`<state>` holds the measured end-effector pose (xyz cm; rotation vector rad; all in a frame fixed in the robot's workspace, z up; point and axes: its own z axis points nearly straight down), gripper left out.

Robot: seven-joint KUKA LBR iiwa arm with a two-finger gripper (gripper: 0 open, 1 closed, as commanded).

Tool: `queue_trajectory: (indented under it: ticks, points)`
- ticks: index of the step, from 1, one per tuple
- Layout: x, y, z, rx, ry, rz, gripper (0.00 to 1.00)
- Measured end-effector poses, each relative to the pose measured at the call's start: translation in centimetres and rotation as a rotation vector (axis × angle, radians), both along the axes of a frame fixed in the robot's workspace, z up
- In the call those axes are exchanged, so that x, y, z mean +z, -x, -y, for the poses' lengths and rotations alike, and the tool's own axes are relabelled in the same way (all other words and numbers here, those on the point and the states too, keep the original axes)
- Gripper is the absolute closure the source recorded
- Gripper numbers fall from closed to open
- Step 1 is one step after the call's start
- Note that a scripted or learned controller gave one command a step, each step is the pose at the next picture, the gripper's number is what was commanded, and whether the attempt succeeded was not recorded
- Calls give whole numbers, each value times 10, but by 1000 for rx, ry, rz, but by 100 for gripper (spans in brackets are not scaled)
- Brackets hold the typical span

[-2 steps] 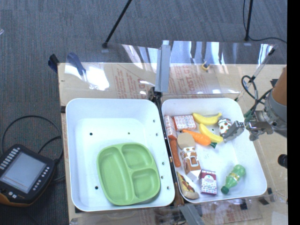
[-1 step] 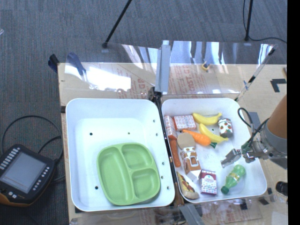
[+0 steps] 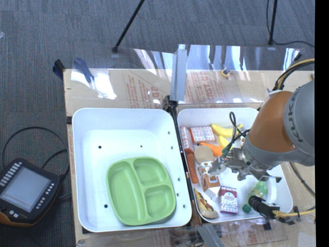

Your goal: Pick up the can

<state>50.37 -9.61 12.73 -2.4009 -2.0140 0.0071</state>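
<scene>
- The end effector (image 3: 220,167) hangs low inside the right bin (image 3: 221,108), carried by the grey and orange arm (image 3: 280,130) that slants in from its right; this low, tilted pose suits a reach into a crowded pile
- Dark and foreshortened from above, the end effector does not show whether it is open or closed, and I cannot tell; nothing is visibly gripped
- The can (image 3: 209,181) is, as best I can judge, the small brown-and-white item just below and to the left of the end effector; it is partly hidden, so the naming is unsure
- Toy food crowds close by, which is likely why the approach is steep: a hot dog (image 3: 192,166) to the left of the end effector, a carrot (image 3: 212,147) just above it, bananas (image 3: 226,131) further above
- A red-and-white carton (image 3: 229,199) stands below the end effector and a green bottle (image 3: 258,192) lies below and to its right, both near enough to be knocked
- The green divided plate (image 3: 141,189) lies well to the left of the end effector in the left bin (image 3: 103,122), apart from the work
- The pick looks not yet done: the can seems to rest on the bin floor, so the next move calls for settling over it and closing cleanly between its neighbours
</scene>
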Motion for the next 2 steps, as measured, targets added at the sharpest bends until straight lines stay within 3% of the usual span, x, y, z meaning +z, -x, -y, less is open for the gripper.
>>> queue_trajectory:
  ticks: [1, 2]
  points:
    - [58, 21, -65, -66, 2, 1, 0]
    - [58, 22, -160, -154, 4, 0, 0]
